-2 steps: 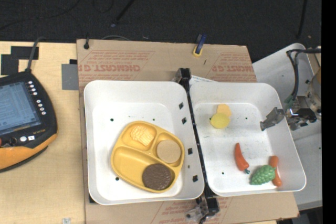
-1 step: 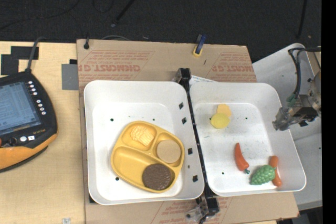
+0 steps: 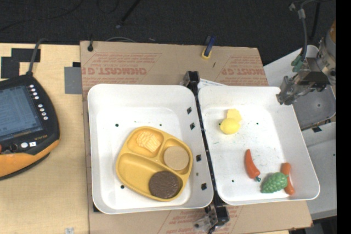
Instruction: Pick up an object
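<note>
At the upper right corner of the right bin [image 3: 310, 170], the gripper [image 3: 287, 95] hangs just outside the rim, and whether it is open or closed cannot be told. Inside that bin lie a yellow toy [image 3: 230, 122], a red sausage [image 3: 252, 164], a green broccoli [image 3: 273, 182] and an orange carrot [image 3: 288, 178] touching it. The left bin [image 3: 104, 118] holds a yellow divided tray [image 3: 127, 166] with three food pieces. A pendant [image 3: 24, 123] rests on the bench at far left.

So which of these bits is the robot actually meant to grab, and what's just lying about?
Could be picked:
yellow toy
red sausage
green vegetable
orange carrot
yellow tray of play food
gripper, at the right bin's corner

Just lying about:
handheld control pad
cardboard sheet
</note>
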### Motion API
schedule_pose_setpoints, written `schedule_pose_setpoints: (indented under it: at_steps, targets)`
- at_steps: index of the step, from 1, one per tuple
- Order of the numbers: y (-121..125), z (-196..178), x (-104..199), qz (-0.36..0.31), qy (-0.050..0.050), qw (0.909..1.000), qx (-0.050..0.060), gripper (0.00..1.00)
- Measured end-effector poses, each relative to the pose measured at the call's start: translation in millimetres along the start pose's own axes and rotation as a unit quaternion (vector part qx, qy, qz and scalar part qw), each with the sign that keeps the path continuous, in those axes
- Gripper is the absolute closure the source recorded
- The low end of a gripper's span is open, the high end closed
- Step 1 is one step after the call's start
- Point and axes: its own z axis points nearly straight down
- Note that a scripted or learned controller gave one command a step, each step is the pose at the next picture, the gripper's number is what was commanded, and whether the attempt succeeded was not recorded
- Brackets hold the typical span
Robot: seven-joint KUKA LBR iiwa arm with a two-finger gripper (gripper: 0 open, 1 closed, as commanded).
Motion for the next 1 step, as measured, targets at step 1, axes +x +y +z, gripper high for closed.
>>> schedule_pose_setpoints:
  at_steps: [1]
  targets:
    - [16.0, 39.1, 74.4, 0.0, 0.001, 1.0, 0.009, 1.0]
